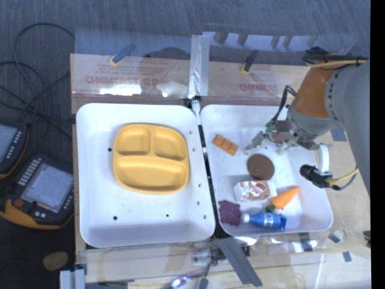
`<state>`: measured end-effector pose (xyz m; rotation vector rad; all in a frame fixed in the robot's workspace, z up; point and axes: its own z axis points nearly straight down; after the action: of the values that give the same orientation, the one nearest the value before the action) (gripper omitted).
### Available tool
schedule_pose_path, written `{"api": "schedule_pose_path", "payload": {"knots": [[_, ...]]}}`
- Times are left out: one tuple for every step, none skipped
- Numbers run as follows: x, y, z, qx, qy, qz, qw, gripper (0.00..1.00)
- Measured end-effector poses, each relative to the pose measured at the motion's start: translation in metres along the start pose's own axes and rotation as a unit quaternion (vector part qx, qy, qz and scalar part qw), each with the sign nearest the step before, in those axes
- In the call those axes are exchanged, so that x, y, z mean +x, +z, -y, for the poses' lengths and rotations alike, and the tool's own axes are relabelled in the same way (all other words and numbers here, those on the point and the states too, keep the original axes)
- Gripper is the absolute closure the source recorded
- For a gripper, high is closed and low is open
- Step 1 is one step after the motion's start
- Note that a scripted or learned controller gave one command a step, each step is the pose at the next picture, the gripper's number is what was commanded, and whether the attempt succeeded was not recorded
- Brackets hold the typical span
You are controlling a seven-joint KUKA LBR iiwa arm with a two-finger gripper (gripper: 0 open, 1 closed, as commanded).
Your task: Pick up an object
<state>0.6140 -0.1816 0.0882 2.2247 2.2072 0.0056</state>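
Observation:
The right bin (313,218) holds several objects. An orange cracker (225,144) lies near its left wall. A brown round disc (260,166) sits in the middle. Below that are a white and red carton (255,190), an orange carrot (284,198), a purple grape bunch (228,212) and a blue bottle (264,220). My gripper (271,143) hangs just above the far edge of the brown disc. It is open, with nothing between its spread fingers.
The left bin (96,215) holds a yellow divided plate (150,158). The grey arm with its orange band (313,95) comes in over the right bin's far right corner. A black cable fitting (314,173) hangs over the bin's right side.

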Motion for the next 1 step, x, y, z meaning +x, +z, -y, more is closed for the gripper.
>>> {"api": "schedule_pose_path", "payload": {"knots": [[0.0119, -0.0015, 0.0523, 0.000, -0.015, 0.001, 0.9999, 0.00]]}}
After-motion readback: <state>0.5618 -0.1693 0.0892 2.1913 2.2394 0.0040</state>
